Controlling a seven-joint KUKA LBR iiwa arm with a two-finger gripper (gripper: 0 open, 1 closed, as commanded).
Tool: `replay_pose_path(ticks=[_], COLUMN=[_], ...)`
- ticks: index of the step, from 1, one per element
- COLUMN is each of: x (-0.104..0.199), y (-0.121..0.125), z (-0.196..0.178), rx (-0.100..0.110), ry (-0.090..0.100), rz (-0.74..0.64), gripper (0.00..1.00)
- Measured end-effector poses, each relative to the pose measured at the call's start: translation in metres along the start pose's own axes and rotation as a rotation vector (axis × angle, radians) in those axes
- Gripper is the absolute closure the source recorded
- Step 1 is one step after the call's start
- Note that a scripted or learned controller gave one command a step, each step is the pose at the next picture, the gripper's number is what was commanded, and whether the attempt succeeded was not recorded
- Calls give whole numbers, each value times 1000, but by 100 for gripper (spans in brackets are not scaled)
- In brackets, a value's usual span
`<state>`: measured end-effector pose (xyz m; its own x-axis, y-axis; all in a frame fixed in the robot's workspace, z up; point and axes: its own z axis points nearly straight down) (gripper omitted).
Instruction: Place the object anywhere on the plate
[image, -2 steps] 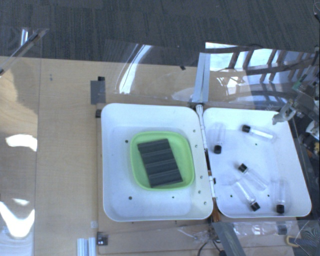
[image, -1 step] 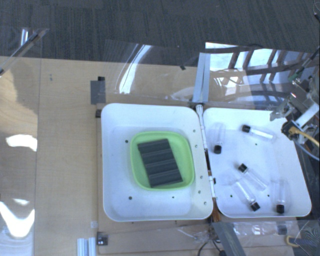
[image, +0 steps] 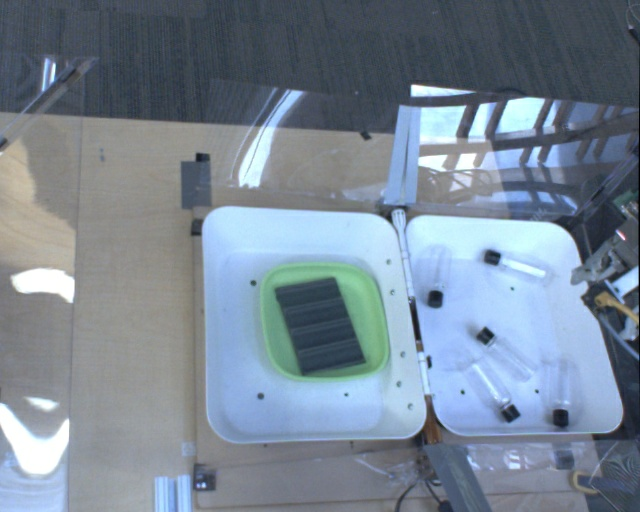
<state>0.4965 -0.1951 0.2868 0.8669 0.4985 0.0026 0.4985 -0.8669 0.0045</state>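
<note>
The object, a dark ribbed rectangular block (image: 319, 326), lies tilted on the square green plate (image: 272, 330) in the left bin (image: 225, 300). Right of the plate, the right bin (image: 560, 290) holds several clear plastic vials (image: 497, 350) with black caps. At the far right edge, part of the gripper (image: 610, 275) shows; whether it is open or closed cannot be told.

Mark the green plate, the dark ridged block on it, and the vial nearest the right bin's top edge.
green plate (image: 273, 330), camera view, bare left rim
dark ridged block (image: 319, 325), camera view, top face
vial (image: 515, 264), camera view, clear body
</note>
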Motion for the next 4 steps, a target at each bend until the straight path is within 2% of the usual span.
replay_pose_path(ticks=[1, 2, 3, 4], x=[-12, -12, -8, -12], y=[5, 6, 8, 5], z=[12, -10, -16, 14], rx=[1, -3, -2, 2], ry=[1, 1, 0, 0], rz=[235, 312, 312, 315], gripper=[0, 0, 0, 0])
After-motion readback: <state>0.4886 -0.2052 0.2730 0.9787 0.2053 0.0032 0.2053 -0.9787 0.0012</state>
